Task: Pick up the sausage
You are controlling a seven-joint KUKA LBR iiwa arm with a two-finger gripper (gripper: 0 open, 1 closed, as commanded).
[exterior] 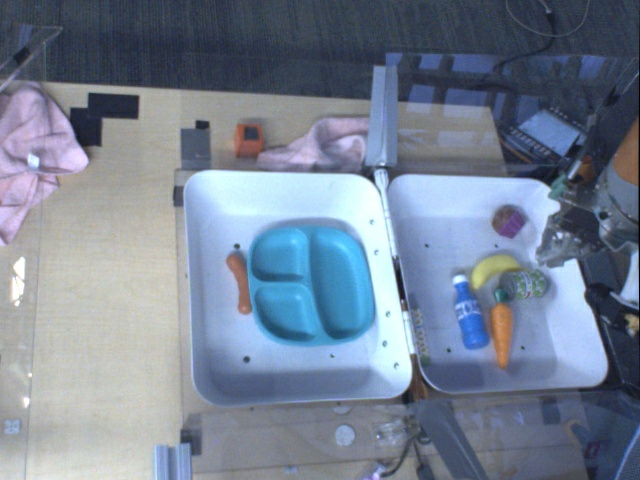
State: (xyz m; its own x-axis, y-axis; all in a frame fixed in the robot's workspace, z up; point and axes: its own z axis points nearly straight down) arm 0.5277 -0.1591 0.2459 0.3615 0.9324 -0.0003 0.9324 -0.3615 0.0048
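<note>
Lying beside the blue tray, the slim orange-brown sausage; jaws' state unclear.

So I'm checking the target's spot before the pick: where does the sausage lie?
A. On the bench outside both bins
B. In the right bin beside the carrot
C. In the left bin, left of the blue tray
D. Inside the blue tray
C: the sausage lies on the left bin floor, just left of the blue tray.

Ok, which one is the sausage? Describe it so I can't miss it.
Look in the left bin, the one holding the blue divided tray. The sausage lies just left of that tray, a thin orange-brown stick. The orange carrot is tapered and sits in the right bin.
</note>
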